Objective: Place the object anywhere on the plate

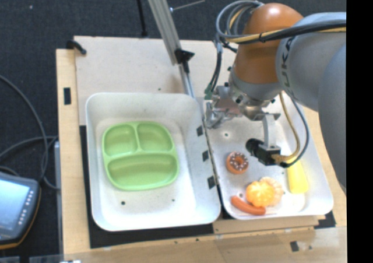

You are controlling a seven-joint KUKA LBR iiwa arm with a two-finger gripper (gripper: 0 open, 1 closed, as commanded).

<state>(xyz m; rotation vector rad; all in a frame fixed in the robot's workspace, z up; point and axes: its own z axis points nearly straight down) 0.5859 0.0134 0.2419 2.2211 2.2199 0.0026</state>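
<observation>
Low in the frame's right bin (317, 197), I am seeing a carrot (247, 205), an orange (264, 192), a yellow piece (297, 178) and a donut (237, 162) lying untouched. Farther up, the gripper (217, 114) is hovering at centre; I cannot tell its grasp, so I am judging a clean descent over one object best before crossing to the green plate (140, 155) at left.

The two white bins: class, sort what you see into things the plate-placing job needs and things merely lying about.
Job things:
- green plate, left bin
- toy foods in right bin: donut, orange, carrot, yellow piece
- pincer

Lying about:
- metal post
- screen, left edge
</observation>
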